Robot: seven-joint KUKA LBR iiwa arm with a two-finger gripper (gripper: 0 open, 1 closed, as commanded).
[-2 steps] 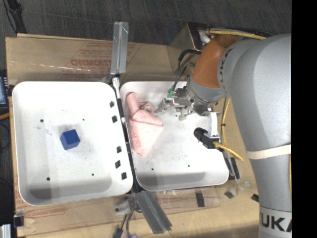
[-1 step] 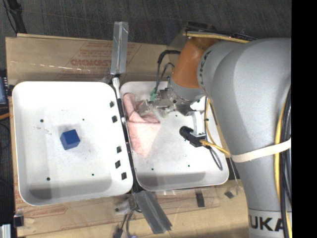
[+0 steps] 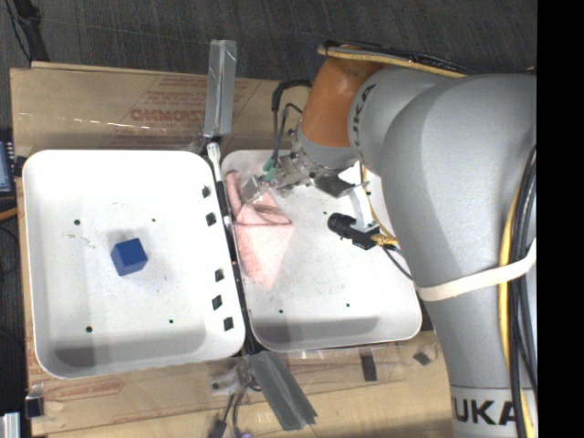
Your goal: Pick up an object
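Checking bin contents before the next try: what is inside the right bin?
A pink cloth lies against the right bin's left wall, with the gripper at its upper end. The arm covers the bin's right part, so that area cannot be seen.

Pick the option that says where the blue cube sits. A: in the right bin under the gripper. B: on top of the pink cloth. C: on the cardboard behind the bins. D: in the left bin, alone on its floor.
D: the blue cube rests on the floor of the left bin, while the pink cloth lies in the right bin by the gripper.
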